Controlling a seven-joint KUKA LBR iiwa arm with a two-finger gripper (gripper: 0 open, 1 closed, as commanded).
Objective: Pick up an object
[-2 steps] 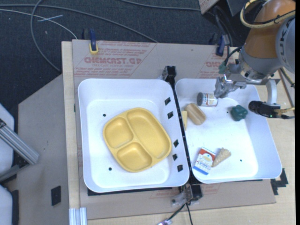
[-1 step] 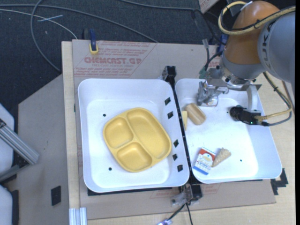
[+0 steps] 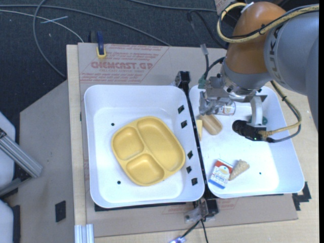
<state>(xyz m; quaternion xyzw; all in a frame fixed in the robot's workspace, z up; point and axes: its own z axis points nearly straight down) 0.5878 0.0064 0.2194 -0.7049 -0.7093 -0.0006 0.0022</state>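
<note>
Two white bins (image 3: pixel 96 135) sat on my bench; my gripper (image 3: pixel 210 109) hovered above a tan block (image 3: pixel 212 125), its opening I couldn't tell

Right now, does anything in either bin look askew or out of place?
Nothing looks spilled or damaged. The yellow divided tray lies at a slant in the left bin, and a tan block sits by the divider under the end effector.

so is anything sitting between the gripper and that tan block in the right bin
Nothing visible does. The gripper hangs just above the tan block near the right bin's left wall. The small carton and cone-shaped piece lie apart, nearer the front.
</note>
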